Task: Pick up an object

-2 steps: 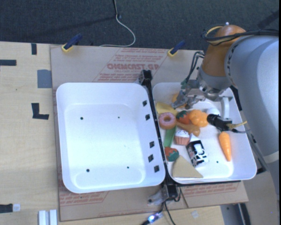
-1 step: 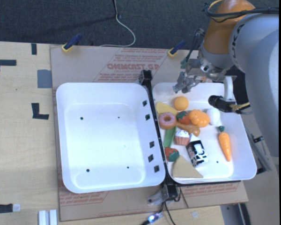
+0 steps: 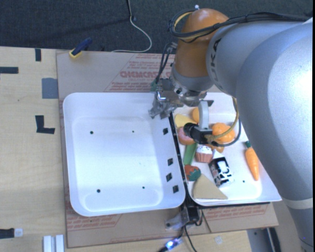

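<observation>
Two white bins are seen side by side at frame centre — the left bin (image 3: 115, 156) and the right bin (image 3: 252, 190). The gripper (image 3: 165, 101) is positioned over the divider at the bins' upper edge; its opening cannot be determined. Candidate objects are grouped in the right bin — a carrot (image 3: 252, 161), a cupcake (image 3: 204, 153), a black-and-white can (image 3: 220, 171) and a beige wedge (image 3: 207, 190).

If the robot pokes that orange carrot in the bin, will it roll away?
Probably a little. The carrot looks round and tapered, so it would likely roll in a curve rather than straight. It lies alone on the flat floor of the right bin, near the rim, which should stop it soon. It looks like a stiff plastic toy, so probably light and slightly slippery.
</observation>
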Action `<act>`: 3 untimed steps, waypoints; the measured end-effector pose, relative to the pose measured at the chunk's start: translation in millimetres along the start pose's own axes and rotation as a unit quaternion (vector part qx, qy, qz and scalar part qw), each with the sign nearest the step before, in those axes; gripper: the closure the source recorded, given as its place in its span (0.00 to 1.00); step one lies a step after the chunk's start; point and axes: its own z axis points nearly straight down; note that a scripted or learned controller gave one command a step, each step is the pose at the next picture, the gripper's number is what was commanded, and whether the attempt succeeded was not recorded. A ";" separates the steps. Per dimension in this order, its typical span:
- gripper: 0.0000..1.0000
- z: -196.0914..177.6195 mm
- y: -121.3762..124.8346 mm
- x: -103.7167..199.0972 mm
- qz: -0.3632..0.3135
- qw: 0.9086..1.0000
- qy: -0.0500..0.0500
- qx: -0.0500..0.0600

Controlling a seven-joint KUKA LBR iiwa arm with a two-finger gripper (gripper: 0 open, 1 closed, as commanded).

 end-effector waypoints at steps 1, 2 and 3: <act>1.00 0.3 -60.8 -12.6 0.008 1.000 -0.003 0.002; 1.00 -143.7 33.9 19.0 0.005 1.000 -0.003 -0.011; 1.00 22.2 35.4 113.4 0.003 1.000 -0.003 0.007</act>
